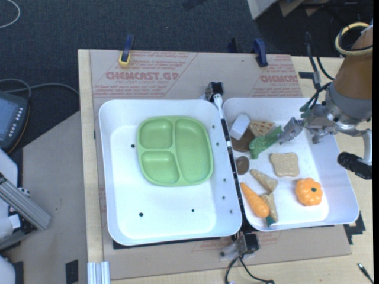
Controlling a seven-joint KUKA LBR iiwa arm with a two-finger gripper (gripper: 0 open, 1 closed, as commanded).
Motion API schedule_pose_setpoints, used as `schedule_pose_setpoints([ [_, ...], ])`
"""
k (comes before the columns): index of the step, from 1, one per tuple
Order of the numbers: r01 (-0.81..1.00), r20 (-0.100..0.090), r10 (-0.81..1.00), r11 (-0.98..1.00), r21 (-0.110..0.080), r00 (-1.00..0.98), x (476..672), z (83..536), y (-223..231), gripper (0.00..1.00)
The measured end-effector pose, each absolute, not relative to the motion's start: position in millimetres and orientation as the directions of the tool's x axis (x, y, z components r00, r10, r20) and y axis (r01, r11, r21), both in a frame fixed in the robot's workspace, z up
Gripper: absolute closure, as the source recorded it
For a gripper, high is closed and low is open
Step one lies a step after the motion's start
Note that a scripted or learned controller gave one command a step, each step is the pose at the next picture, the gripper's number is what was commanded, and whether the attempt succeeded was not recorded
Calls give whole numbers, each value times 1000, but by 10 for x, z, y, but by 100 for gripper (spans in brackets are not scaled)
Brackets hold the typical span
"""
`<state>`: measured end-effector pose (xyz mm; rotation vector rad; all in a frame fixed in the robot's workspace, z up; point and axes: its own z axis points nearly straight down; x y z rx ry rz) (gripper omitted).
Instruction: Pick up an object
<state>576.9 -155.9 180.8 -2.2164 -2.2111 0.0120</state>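
Setting: we class this as a robotics lab. Evidence we note: brown protective-paper-covered bench board [177, 70] held by blue and yellow spring clamps [125, 51], two shallow white plastic bins [118, 176], dark carpet floor [89, 10], loose cables [12, 10].

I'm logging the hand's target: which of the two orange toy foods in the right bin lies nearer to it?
The round orange pumpkin. It sits toward the bin's right side below the hand, while the long carrot lies farther off, by the divider.
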Motion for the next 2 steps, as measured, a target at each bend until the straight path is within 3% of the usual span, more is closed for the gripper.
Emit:
schedule_pose_setpoints([
  [1,1000,0,1000,0,1,0,5802,1881,-1559,0],
  [2,1000,2,1000,-1,-7,1,5695,1368,-1575,0],
])
